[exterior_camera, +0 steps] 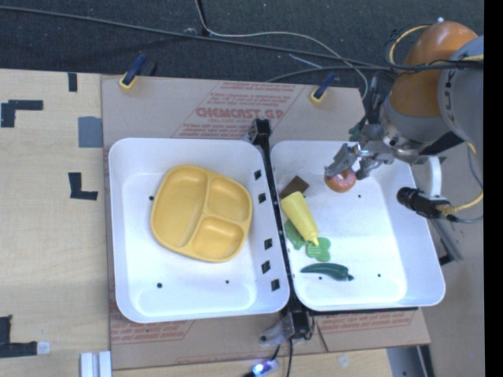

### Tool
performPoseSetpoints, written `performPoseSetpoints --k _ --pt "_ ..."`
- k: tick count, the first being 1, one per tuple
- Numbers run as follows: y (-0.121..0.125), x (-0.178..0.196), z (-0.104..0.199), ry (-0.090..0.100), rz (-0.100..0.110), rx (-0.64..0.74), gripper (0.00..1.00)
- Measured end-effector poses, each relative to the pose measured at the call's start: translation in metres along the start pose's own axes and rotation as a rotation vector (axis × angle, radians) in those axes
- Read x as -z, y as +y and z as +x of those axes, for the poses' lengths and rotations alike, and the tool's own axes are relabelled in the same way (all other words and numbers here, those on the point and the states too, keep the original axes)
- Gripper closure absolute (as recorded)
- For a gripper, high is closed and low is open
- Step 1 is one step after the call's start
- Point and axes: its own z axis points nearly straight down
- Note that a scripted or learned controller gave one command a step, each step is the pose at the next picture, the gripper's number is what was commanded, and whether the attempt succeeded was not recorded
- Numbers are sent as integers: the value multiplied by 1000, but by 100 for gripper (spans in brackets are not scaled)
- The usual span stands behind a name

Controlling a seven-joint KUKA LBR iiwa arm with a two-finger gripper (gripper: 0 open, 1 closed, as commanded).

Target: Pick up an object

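Hanging over the upper part of the right bin (393, 277), a small round reddish object (341, 181) sits between the fingers of the gripper (346, 169), which close narrowly around it from above; it looks like a little pink-red fruit or ball, though the detail is too coarse to tell which. Whether it is lifted clear of the bin floor or touching it cannot be told from this angle. The grey arm (460, 69) with its orange band reaches in from the right edge, wrist bent down toward the bin.

Left of the held object, in the same bin, a small dark brown block (294, 186) lies near the dividing wall. Just below it a yellow bottle-like item (301, 217) lies tilted, its lower end resting against a green leafy piece (308, 245). Farther toward the near edge lies a dark green pod-shaped thing (327, 271), apart from the others.

The left bin (130, 210) holds a yellow divided plate (202, 212) with three compartments, lying flat near the middle. Both bins rest side by side on a brown board (173, 108), with black clips (267, 246) along the seam between them
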Motion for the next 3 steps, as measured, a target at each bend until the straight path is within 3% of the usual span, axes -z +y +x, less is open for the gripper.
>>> performPoseSetpoints --k 1,3 --pt "1 53 1 -1 -2 0 100" --pt "19 45 105 1 4 4 100"
